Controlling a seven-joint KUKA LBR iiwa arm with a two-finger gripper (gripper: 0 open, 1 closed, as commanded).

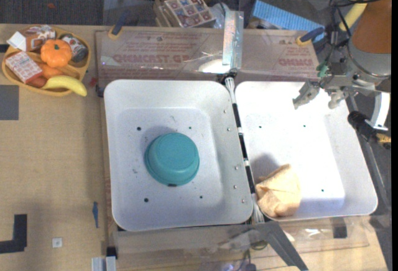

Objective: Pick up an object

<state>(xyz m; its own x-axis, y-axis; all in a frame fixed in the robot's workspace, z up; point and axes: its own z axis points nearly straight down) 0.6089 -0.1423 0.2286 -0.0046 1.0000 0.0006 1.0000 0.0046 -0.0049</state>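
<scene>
End effector (318,96) hangs open, holding nothing

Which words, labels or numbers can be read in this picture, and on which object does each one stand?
Red print on the clear panel behind the left bin: mirrored and faint, not readable.
Red print on the clear panel behind the right bin: too faint.
Small boxes in the fruit bowl: too small.

The tan counter (43,158) carries two shallow white bins touching side by side: the left bin (124,108) and the right bin (348,158). Near the counter's far left corner sits a yellow dish of toy food (43,61), a banana at its near rim. Clear plastic sheeting (168,55) lies along the far edge behind the bins.
</scene>
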